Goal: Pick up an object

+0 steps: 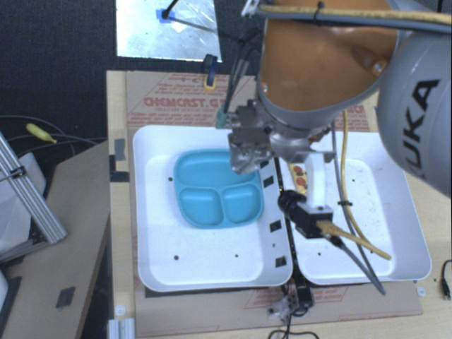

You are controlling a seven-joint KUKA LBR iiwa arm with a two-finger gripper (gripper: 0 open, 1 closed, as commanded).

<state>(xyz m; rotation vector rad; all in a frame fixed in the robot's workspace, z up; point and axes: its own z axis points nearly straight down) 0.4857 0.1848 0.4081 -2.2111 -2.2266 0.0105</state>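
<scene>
Object: a blue divided tray is seen lying flat in the left bin, toward its right side.
Gripper: the gripper is placed over the tray's upper right edge; whether anything is gripped cannot be told.
Progress: the tray is judged not yet lifted; grasp and raise are left.
Right bin: the right bin is partly covered by the arm; a small pictured card is seen there.
Surface: both bins are borne on printed cardboard on the bench.
Room: dark carpet and a shiny sheet are seen beyond.
</scene>
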